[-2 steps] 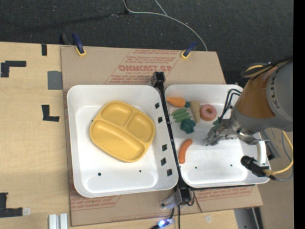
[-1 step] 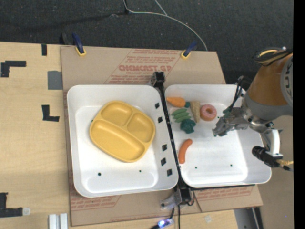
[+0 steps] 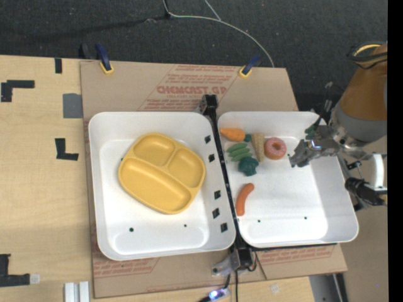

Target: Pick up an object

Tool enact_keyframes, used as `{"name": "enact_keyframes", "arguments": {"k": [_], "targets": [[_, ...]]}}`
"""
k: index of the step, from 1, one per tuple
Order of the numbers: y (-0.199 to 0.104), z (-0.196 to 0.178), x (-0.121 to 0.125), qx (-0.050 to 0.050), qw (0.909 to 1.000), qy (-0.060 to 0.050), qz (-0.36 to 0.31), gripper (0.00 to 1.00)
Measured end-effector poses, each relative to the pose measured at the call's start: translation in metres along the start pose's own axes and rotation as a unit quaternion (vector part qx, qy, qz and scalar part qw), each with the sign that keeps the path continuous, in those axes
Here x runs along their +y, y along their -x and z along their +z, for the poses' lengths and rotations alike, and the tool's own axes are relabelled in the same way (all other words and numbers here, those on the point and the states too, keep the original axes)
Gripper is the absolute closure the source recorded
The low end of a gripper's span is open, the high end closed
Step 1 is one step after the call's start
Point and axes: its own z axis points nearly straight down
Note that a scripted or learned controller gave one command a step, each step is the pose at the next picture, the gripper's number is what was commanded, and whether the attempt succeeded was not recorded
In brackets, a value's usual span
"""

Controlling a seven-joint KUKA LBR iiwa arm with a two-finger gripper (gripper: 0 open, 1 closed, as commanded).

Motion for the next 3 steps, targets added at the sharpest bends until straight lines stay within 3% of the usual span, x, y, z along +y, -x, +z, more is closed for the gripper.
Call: {"name": "enact_keyframes", "arguments": {"k": [1,3], "targets": [[0.002,-0.063,0.004,0.000,1.0000,0.001,0.000,1.00],[-0.113,-0.056,-0.014,0.001,1.0000,-0.003,-0.002,1.00]]}}
